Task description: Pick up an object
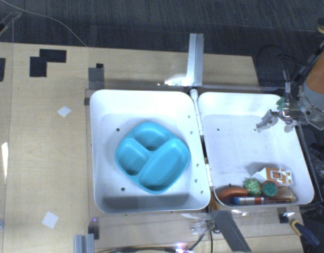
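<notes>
Crowded along the near wall of the right white bin (310,168) lie small objects (259,190), green balls and an orange carton. Well behind this wall hangs the two-finger gripper (273,118), seemingly spread, holding nothing. Such crowding may make its fingers slip.

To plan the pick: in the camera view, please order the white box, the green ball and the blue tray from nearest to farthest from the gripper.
From the gripper:
1. White box, right bin, lower corner.
2. Green ball, just left of the box.
3. Blue tray, left bin.
</notes>
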Robot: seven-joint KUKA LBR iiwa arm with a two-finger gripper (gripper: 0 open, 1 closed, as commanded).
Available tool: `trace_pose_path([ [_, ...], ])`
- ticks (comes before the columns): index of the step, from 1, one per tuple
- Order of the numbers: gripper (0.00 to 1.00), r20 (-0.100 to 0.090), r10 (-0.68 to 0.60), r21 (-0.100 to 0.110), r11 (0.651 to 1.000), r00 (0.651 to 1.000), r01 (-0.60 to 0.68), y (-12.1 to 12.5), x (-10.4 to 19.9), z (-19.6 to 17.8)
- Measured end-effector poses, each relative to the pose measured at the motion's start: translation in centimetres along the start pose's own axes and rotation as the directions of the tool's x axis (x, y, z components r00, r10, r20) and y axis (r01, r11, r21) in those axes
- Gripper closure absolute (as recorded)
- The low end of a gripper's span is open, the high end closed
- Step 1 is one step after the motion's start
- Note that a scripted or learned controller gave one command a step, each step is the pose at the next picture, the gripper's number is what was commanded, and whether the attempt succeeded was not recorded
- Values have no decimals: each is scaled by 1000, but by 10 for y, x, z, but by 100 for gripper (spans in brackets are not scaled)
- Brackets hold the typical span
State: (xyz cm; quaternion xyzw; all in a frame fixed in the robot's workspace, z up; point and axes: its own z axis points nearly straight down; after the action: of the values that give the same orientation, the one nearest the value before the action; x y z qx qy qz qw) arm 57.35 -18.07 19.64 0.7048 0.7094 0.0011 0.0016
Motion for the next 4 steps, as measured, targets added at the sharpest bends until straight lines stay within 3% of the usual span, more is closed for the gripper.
trace_pose_path([
  [1, 0, -1, -160, 2, 987, 987, 160, -82, 3, 86],
  [2, 0, 12, -689, -8, 725, 725, 689, -81, 75, 106],
  [3, 0, 3, -903, -2, 430, 430, 903, -84, 75, 43],
  [4, 0, 13, -951, -2, 310, 310, 951, -76, 7, 102],
])
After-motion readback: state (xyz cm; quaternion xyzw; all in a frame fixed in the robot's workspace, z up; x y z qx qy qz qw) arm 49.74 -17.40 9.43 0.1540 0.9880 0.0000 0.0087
